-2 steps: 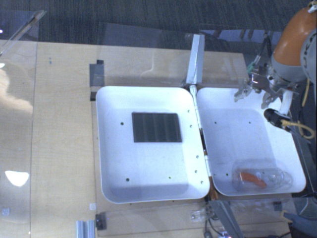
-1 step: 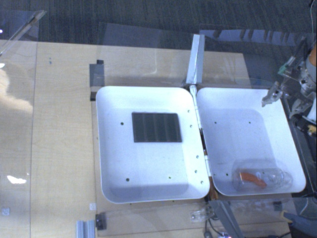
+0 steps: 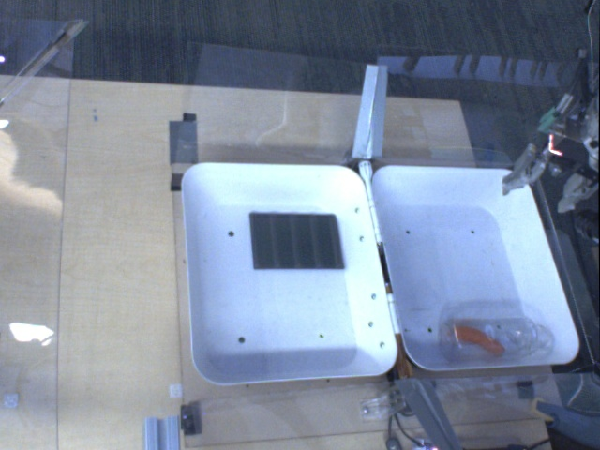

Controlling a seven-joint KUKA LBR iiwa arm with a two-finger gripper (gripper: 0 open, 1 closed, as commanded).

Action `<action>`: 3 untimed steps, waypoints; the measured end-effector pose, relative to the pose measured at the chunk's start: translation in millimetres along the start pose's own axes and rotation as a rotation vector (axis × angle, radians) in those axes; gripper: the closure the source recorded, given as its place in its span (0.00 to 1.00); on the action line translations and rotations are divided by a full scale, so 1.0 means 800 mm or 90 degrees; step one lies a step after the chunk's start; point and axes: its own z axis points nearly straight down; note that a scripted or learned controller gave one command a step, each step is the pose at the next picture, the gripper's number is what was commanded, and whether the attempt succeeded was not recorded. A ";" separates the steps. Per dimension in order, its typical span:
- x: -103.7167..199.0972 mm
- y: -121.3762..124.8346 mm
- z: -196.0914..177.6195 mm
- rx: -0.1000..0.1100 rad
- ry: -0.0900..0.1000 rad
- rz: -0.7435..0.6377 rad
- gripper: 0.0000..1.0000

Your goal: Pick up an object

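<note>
Robotics lab is showing — two white bins (image 3: 281, 364) sitting on a wooden bench (image 3: 103, 251), clear shielding panels (image 3: 56, 157) standing round, grey carpet (image 3: 281, 7) lying behind.

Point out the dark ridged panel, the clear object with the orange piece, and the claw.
Dark ridged panel (image 3: 296, 241): camera view, its centre.
Clear object with orange piece (image 3: 483, 337): camera view, the orange part.
Claw (image 3: 521, 177): camera view, its tip.

Gripper (image 3: 521, 178) at far right edge, over top-right corner of right bin (image 3: 469, 181), pointing left/down. Wrist w/ cabling behind it, cut off by frame. Arm mostly out of view.
</note>
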 end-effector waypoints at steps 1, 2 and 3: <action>-0.030 -0.052 0.091 0.004 0.000 0.218 0.00; -0.032 -0.100 0.055 0.002 -0.001 0.458 0.00; -0.054 -0.029 0.270 0.004 -0.002 0.475 0.00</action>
